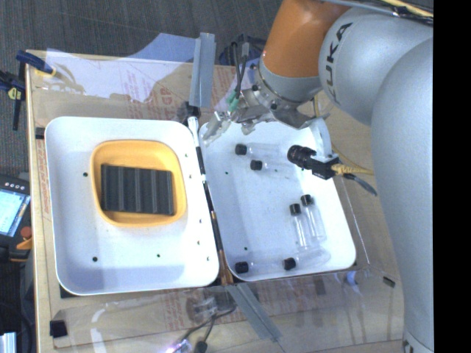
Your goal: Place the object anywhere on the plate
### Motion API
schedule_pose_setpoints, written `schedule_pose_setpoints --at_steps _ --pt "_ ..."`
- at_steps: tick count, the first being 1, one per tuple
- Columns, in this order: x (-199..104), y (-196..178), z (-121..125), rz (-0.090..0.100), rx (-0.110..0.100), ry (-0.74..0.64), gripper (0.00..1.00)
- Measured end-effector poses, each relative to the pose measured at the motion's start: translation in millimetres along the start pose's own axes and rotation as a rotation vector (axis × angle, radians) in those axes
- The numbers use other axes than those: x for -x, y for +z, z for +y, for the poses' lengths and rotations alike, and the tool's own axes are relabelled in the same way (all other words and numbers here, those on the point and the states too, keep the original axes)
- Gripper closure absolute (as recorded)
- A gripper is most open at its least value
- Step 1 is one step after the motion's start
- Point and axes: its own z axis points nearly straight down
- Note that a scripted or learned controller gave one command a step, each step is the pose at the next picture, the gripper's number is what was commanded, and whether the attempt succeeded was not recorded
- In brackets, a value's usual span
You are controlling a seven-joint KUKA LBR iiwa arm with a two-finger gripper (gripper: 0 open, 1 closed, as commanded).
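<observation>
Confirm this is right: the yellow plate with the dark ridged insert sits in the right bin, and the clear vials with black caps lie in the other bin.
Wrong bin: the camera view shows the yellow plate in the left bin. The clear vials lie in the right bin.

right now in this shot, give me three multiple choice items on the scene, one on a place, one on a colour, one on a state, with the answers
1. Where does the plate sit?
A. in the left bin
B. in the right bin
C. on the bench outside both bins

2. What colour is the plate's rim?
A. blue
B. yellow
C. red

3. How do the two clear vials lie?
A. stacked on the plate
B. standing upright in the left bin
C. lying side by side on the right bin's floor

Answers: 1 A, the plate rests on the left bin. 2 B, its rim is yellow around a dark ribbed centre. 3 C, both black-capped vials lie flat in the right bin.
</observation>
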Motion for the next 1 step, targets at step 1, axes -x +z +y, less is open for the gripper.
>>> schedule_pose_setpoints --at_steps 1 --pt "-43.7 36.2 49.0 0.000 -0.001 0.015 0.00"
